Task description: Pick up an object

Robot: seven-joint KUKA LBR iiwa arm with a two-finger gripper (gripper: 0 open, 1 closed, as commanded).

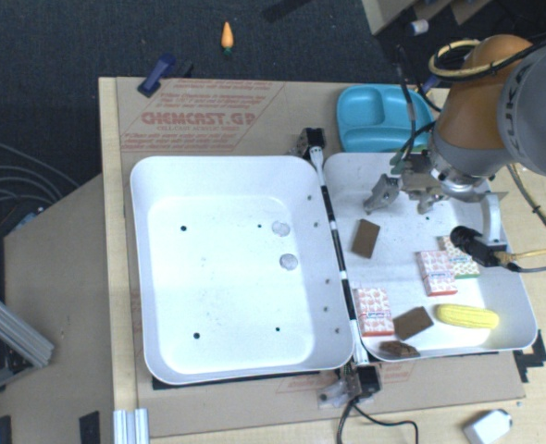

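Two bins: we see the gripper (pixel 404 191) over the right bin (pixel 514 326), jaws wide, holding nothing, above the brown block (pixel 366 239).

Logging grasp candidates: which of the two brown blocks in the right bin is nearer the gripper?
The upper brown block, lying alone mid-bin, just below-left of the gripper. The other brown block sits near the bin's front edge beside the yellow corn.

Only legible text: red print "CHEMCAST GP" on the brown protective sheet (pixel 199 109) covering the surface, at 12 o'clock from the left bin (pixel 162 178). Smaller red lines above and below it are too fine to read. Patterned packets (pixel 437 271) in the right bin (pixel 523 326) carry unreadable print.
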